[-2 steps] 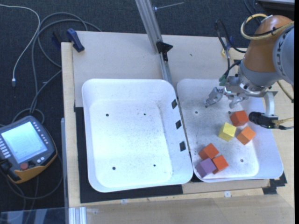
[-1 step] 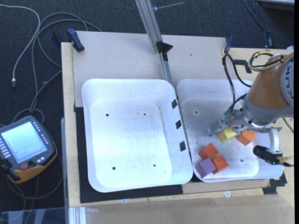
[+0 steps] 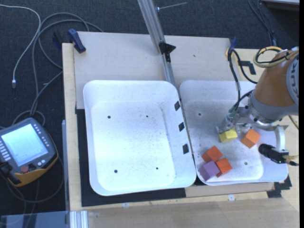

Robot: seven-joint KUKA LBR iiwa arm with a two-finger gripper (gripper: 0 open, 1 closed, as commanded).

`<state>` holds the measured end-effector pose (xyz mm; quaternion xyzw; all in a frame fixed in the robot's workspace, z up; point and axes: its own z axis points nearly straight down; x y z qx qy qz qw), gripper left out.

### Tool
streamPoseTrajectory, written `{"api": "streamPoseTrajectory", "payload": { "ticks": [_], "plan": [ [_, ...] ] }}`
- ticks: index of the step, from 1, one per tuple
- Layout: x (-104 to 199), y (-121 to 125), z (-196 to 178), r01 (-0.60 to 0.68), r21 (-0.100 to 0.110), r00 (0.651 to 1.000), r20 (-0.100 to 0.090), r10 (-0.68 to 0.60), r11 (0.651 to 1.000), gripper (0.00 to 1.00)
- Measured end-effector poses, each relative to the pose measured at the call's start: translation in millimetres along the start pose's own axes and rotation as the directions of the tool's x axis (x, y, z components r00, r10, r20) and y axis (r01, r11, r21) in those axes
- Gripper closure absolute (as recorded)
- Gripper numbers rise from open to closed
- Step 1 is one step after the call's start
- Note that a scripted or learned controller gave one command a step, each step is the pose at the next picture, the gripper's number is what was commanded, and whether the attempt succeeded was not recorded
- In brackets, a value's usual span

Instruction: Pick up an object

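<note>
two shallow white bins sit side by side on the bench. the left bin [image 3: 128, 137] holds only dark specks and a few small dots on its floor. the right bin [image 3: 209, 103] holds five small blocks, all toward its near right part: a yellow block [image 3: 228, 135], an orange block [image 3: 250, 138] just to the right of it, and a tight cluster nearer the front rim, made up of a second orange block [image 3: 212, 154], a third orange block [image 3: 223, 166] and a purple block [image 3: 207, 170], these three touching or almost touching.

the gripper [image 3: 228, 126] hangs over the right bin, directly above the yellow block and seemingly touching its top. its metal parts blur together against the white floor, so i cannot tell how wide it stands or whether it has hold of the yellow block. the arm [image 3: 275, 87], with its orange band, is cut off at the right edge and covers the bin's far right rim. the lower right corner of that bin is partly hidden by a black fitting.
</note>
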<state>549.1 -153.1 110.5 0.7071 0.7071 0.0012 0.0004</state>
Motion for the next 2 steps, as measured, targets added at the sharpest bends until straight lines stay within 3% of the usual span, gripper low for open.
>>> {"api": "streamPoseTrajectory", "payload": {
  "ticks": [1, 2],
  "plan": [
    [110.3, -0.1, -120.1, 0.009, -0.007, 1.000, -0.002, -0.009, 1.000, 1.00],
    [190.3, -11.2, -106.2, 0.009, 0.007, 1.000, -0.004, -0.009, 1.000, 1.00]
  ]
}}
